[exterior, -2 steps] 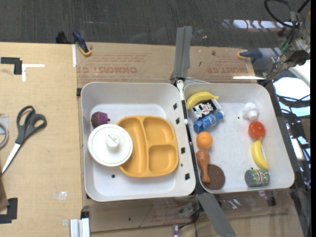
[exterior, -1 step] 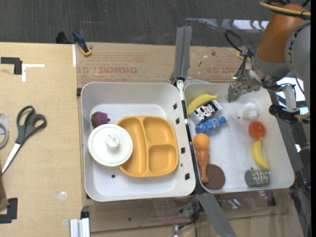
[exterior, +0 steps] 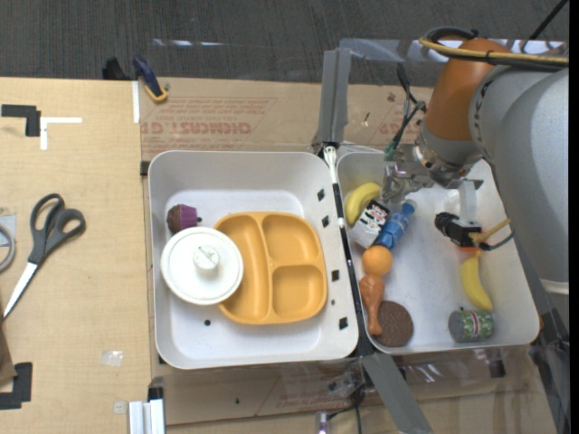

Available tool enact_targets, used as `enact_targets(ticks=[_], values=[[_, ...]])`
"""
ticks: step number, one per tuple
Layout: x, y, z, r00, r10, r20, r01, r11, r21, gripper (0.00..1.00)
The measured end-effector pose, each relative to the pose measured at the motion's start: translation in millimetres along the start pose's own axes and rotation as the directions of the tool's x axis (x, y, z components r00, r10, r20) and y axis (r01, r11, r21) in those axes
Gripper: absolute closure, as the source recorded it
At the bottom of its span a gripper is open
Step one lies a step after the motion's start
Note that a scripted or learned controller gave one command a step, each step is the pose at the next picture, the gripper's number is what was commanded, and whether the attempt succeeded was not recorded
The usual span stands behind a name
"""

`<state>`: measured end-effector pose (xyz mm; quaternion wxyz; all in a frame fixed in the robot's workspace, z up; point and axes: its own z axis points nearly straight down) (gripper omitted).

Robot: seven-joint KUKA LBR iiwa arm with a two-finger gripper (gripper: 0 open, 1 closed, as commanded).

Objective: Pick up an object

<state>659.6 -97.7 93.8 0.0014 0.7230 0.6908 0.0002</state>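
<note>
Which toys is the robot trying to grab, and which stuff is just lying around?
For the job, in the right bin under the hand:
- blue bottle
- two bananas
- orange ball
- brown disc
- green can

Just lying about:
- yellow tray
- white lid
- purple cup
- scissors

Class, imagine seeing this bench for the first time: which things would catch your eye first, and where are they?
The yellow divided tray fills the left bin, a white lidded bowl overlapping its left edge. The grey arm with its orange band looms over the right bin, its gripper above a banana and a blue bottle.
</note>
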Motion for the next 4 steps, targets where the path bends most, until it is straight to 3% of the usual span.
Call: enact_targets(ticks=[1,2,3,4], values=[[-67.9,-39.0,-2.4,0.984,-0.178,-0.001,0.178,0.984,0.001,1.0],[-21.7,-92.0,2.5,0.943,0.333,0.0,-0.333,0.943,0.006,1.0],[-13.2,-177.1,-0.6,0.806,0.592,0.002,-0.592,0.806,0.007,1.0],[-13.5,-177.1,-0.7,0.805,0.593,0.002,-0.593,0.805,0.007,0.0]])
